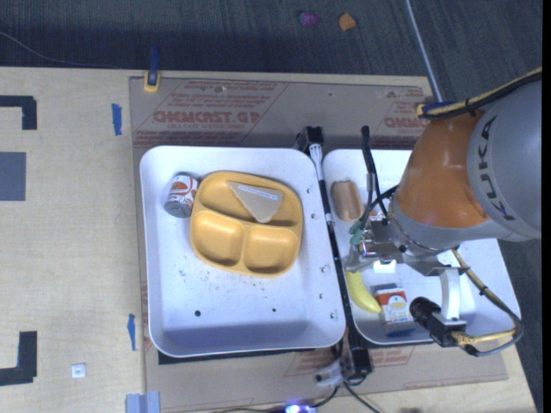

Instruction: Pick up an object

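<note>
In the right bin (pixel 498 292) a yellow banana (pixel 362 293) lies near the left wall. Beside it is a small red and white box (pixel 393 307). A tan cylinder-shaped object (pixel 347 199) lies toward the back of that bin. My gripper (pixel 372 244) hangs low over the right bin, just above the banana's upper end and in front of the tan object. The grey and orange arm hides much of this bin.
The left bin (pixel 172 308) holds a yellow divided plate (pixel 245 231) with a pale triangular piece (pixel 258 200) on it, and a small can (pixel 180 194) lying against its left side. Black cables run along the divide between the bins (pixel 330 231).
</note>
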Robot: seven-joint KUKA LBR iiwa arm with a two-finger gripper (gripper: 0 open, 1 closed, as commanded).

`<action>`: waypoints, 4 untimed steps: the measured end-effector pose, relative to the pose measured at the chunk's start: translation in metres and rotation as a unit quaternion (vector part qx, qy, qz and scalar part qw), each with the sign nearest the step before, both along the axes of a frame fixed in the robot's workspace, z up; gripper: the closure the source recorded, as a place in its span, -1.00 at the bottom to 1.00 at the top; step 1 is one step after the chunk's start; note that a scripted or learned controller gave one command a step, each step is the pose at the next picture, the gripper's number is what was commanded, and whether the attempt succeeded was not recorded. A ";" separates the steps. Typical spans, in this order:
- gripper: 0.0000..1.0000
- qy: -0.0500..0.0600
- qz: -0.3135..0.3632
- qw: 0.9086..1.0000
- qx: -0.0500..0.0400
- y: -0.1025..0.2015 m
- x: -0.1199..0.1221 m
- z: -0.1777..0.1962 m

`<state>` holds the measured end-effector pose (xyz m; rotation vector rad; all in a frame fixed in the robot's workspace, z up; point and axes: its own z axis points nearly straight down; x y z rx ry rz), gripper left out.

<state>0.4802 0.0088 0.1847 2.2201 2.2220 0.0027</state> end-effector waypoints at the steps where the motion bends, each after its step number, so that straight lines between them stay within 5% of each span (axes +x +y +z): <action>1: 1.00 0.000 -0.001 1.000 -0.001 -0.063 -0.001 0.002; 2: -1.00 0.000 -0.001 1.000 -0.001 -0.063 0.000 0.002; 3: -1.00 0.001 -0.001 1.000 0.000 -0.117 -0.001 -0.070; 4: -1.00 -0.001 -0.002 1.000 -0.001 -0.103 0.000 -0.095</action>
